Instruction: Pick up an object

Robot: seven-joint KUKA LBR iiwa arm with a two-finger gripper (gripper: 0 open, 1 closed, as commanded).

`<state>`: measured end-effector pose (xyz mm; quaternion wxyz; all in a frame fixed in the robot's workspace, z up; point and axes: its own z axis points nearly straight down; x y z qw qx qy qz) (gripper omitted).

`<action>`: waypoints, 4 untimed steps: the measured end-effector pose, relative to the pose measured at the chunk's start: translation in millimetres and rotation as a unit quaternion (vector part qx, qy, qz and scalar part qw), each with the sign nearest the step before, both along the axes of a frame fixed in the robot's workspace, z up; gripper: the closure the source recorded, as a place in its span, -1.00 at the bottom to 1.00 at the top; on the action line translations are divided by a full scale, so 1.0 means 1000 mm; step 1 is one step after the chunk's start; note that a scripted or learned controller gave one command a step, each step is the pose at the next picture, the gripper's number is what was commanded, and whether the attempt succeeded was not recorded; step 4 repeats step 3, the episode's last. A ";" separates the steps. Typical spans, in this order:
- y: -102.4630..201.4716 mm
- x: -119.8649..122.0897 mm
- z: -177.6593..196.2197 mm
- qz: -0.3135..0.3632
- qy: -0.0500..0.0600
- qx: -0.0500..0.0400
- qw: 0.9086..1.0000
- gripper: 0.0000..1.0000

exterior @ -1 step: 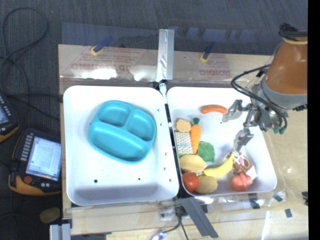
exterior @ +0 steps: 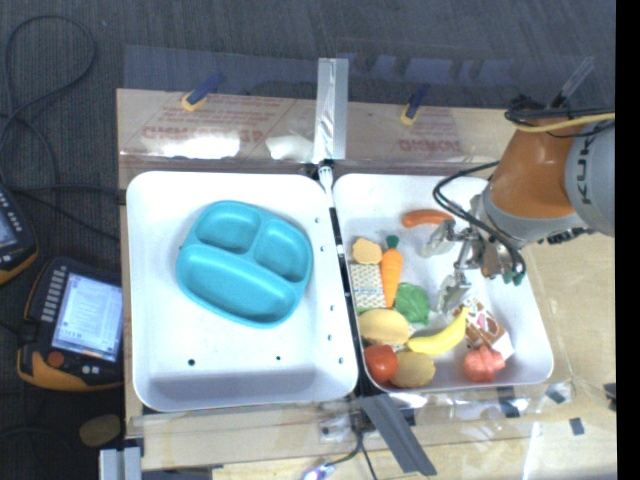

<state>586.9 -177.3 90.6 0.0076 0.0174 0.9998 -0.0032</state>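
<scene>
The right bin (exterior: 520, 268) holds several toy foods. A red-orange sausage (exterior: 427, 218) lies at the back, with a carrot (exterior: 391, 266) and a green vegetable (exterior: 411, 302) to the left of centre. Nearer the front are a lemon (exterior: 383, 323), a banana (exterior: 439, 338), a tomato (exterior: 379, 361), a potato (exterior: 415, 369) and a red fruit (exterior: 481, 364). My gripper (exterior: 448, 264) hangs low over the middle of this bin, just right of the carrot and above the banana. It stands open, and nothing shows between its fingers.
The left bin (exterior: 150, 358) carries a blue divided plate (exterior: 245, 260). A striped packet (exterior: 367, 284) and a yellow-orange piece (exterior: 367, 251) lie along the right bin's left wall. A small wrapped item (exterior: 486, 323) sits by the banana's tip. A pendant (exterior: 75, 318) lies left of the bench.
</scene>
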 end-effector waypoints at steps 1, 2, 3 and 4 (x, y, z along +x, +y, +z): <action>-0.045 0.028 -0.001 0.023 0.001 0.000 1.000 -1.00; -0.045 -0.031 0.000 -0.045 0.001 0.002 0.999 -1.00; -0.038 0.065 0.002 -0.131 0.012 0.002 0.991 -1.00; -0.038 0.065 0.002 -0.131 0.012 0.002 0.991 -1.00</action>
